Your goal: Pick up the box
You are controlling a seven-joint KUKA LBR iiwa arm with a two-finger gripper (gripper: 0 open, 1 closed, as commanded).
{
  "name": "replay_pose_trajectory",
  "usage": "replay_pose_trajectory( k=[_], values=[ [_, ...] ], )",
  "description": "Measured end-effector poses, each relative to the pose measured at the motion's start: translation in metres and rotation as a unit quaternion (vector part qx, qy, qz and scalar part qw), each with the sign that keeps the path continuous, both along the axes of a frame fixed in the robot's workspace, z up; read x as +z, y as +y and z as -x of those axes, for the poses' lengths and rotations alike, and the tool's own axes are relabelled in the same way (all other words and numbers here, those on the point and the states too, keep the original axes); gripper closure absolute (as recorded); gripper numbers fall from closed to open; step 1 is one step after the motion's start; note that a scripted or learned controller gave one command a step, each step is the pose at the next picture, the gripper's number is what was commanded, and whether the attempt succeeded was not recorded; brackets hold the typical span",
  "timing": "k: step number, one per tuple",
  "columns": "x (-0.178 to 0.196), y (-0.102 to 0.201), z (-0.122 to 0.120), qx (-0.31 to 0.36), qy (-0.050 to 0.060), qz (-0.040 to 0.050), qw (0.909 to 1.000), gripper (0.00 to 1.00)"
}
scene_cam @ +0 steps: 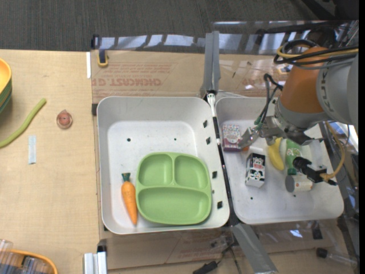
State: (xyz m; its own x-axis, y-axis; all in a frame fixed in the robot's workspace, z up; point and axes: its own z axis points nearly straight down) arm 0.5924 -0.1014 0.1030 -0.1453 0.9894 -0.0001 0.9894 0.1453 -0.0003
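The bench [51, 198] is carrying two white bins, and in the right bin [285, 207] the pincer [251, 140] is hanging between the small box [231, 136] and a carton [256, 169], grip state unreadable, seemingly positioning for a grasp.

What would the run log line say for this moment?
gripper: over right bin, beside box | box: lying in bin, not held | carton: nearby | tray, carrot: left bin
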Motion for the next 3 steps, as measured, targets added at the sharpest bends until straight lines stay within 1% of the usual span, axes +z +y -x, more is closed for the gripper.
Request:
replay_pose_trajectory(
  k=[1,2,3],
  values=[
    [-0.004,0.004,-0.060,0.116,-0.006,0.0020,0.9932,0.00],
    [0.006,0.005,-0.061,0.115,-0.007,0.0010,0.9933,1.00],
    [0.006,0.005,-0.061,0.115,-0.007,0.0010,0.9933,0.00]
  ],
)
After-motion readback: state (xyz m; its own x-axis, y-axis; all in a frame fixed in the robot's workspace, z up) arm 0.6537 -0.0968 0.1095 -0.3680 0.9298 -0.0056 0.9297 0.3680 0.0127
